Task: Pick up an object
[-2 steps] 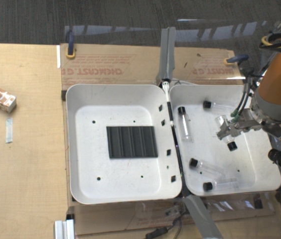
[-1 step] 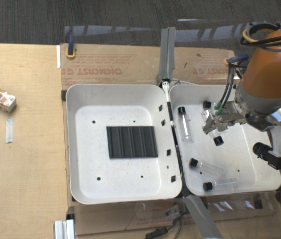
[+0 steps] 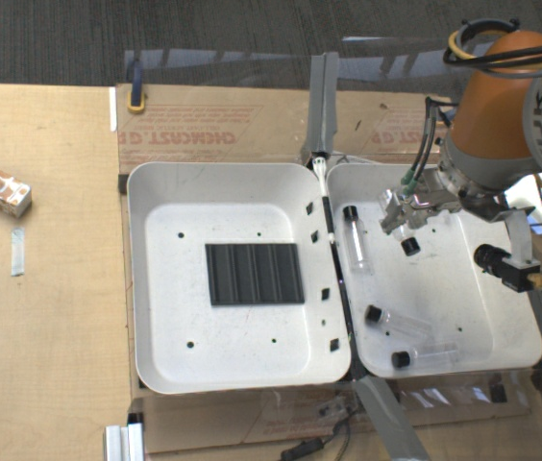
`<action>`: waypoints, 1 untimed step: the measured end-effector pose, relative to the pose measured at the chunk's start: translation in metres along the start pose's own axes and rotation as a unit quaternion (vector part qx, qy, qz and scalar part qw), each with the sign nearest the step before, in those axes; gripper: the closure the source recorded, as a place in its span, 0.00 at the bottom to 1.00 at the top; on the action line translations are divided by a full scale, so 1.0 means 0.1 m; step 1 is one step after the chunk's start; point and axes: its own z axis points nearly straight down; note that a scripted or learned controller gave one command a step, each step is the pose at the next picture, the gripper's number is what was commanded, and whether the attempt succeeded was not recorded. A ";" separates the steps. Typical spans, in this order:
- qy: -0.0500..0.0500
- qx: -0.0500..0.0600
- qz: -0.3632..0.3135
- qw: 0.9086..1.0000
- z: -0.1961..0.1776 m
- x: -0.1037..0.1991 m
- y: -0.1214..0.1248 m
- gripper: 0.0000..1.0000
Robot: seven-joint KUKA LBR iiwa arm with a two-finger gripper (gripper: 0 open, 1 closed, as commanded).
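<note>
The left bin (image 3: 156,209) holds a flat black ribbed slab (image 3: 255,274) near its middle. In the right bin (image 3: 502,349) lie three clear tubes with black caps: one upright along the left wall (image 3: 355,240), one lower down (image 3: 398,324), and one by the front rim (image 3: 427,356). A small black piece (image 3: 410,247) sits just below my gripper (image 3: 398,217). The gripper hangs over the upper middle of the right bin, to the right of the first tube. The orange-banded wrist (image 3: 497,99) hides part of the bin's far right corner.
On the wooden table to the left lie a small printed carton (image 3: 0,190) and a thin white strip (image 3: 17,254). A grey post (image 3: 324,113) rises between the bins at the back. A black fitting with cables (image 3: 504,265) hangs over the right bin's right side.
</note>
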 end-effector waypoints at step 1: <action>0.000 0.000 -0.021 1.000 -0.06 0.12 0.31 1.00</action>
